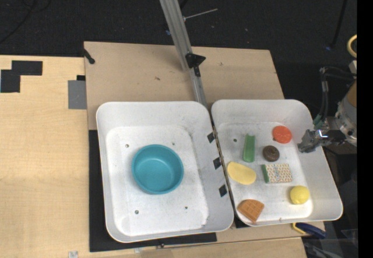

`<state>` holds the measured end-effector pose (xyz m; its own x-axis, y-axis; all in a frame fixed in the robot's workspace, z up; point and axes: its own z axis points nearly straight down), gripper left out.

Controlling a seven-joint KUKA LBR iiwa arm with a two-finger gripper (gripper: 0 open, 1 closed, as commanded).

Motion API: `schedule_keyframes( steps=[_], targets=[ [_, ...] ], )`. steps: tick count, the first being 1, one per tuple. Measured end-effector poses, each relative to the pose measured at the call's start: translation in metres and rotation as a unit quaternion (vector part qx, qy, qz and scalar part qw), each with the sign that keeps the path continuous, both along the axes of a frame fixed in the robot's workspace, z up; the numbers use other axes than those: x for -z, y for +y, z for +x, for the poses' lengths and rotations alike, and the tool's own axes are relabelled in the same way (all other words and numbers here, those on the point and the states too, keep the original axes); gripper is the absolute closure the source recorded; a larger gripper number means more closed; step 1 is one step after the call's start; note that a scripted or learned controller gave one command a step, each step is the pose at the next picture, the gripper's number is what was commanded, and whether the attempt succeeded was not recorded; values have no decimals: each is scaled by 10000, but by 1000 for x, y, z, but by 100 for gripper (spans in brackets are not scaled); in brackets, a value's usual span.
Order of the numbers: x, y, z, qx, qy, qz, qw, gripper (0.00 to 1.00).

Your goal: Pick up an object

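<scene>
Bench [46,134] surface of pale wood fills the left of my feed, and on it sit the two shallow white bins side by side. Going from the left, the left white bin [116,120] carries a round teal plastic bowl [157,169], upright, sitting a little left of that bin's middle. A slanted grey metal rail [175,18] runs down from the top toward the seam between the bins.

Next I see the right white bin [262,111], which has the pickable things. A yellow oval piece [241,173] lies near its left wall, with a green upright bar [249,148] just above it. A tan waffle-like wedge [251,210] rests at the front edge. A patterned small square block [277,173] sits mid-bin, a dark brown round piece [270,152] just above it and an orange-red round piece [282,134] above that. A yellow ball-like piece [299,194] lies toward the front right corner.

At the bin's right rim hangs my tool [308,142], with nothing visibly between its tips; I cannot tell how it is set.
</scene>
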<state>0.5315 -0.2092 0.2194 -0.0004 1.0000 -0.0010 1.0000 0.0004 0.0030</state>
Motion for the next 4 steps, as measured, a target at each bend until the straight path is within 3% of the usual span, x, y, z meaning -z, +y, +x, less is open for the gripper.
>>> schedule_keyframes(
  steps=[1,2,4],
  targets=[
    [-52,0,1,3,-2,-1,10000,100],
    [-55,45,17,-13,16,8,10000,100],
    [-28,130,46,-14,25,9,10000,100]
  ],
)
